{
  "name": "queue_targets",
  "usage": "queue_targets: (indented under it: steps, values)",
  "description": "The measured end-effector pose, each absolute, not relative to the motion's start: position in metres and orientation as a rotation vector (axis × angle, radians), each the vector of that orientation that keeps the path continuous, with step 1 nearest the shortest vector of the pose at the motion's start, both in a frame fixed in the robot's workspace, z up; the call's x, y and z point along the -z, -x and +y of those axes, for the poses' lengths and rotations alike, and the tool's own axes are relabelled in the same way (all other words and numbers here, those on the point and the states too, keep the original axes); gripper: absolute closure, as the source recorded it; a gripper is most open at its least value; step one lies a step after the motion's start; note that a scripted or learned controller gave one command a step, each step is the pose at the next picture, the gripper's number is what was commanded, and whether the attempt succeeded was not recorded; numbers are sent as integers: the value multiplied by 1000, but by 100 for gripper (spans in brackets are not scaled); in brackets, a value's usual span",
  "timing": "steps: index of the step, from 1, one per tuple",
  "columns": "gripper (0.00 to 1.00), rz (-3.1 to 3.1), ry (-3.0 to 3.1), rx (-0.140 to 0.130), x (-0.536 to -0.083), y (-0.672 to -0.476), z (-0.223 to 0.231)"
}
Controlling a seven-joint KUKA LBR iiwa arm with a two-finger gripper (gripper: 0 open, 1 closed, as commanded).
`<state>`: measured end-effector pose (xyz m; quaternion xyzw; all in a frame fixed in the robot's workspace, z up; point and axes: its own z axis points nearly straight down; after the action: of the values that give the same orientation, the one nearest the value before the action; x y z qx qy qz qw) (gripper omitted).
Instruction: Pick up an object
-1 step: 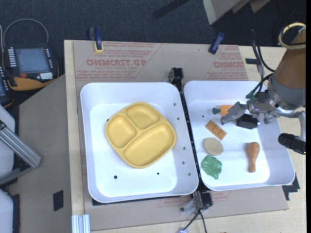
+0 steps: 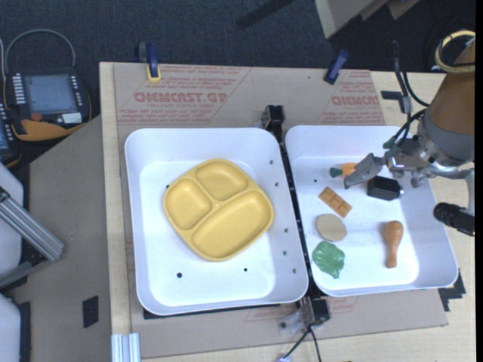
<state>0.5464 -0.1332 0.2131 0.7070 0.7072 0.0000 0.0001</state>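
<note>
The right bin (image 2: 423, 277) holds several toy foods. A small orange and green piece (image 2: 343, 170) lies near its left wall. Below it are a brown cracker (image 2: 334, 201), a beige round cookie (image 2: 330, 228) and a green leafy piece (image 2: 328, 257). A brown drumstick (image 2: 392, 241) lies toward the right. My gripper (image 2: 372, 179) hangs over the bin's upper middle, just right of the orange piece, open. White bin floor shows between its grey finger (image 2: 363, 170) and its black finger (image 2: 383, 188), and nothing is held.
The left bin (image 2: 143, 202) holds a yellow divided plate (image 2: 219, 208). The arm (image 2: 453, 119) enters from the right above the right bin's far edge. Clamps sit at the bench's back edge, and a pendant rests far left.
</note>
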Motion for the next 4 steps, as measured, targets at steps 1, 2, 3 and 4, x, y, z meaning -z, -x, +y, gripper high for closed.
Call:
queue_targets:
  steps: [1, 2, 3, 4]
  values:
    - [0, 2226, -2227, 7, -149, -548, -133]
    - [0, 2226, -2228, 7, -86, -542, -132]
    - [0, 2223, -2225, 2, -84, -542, -132]
    - [100, 2220, -2223, -1, -95, -542, -132]
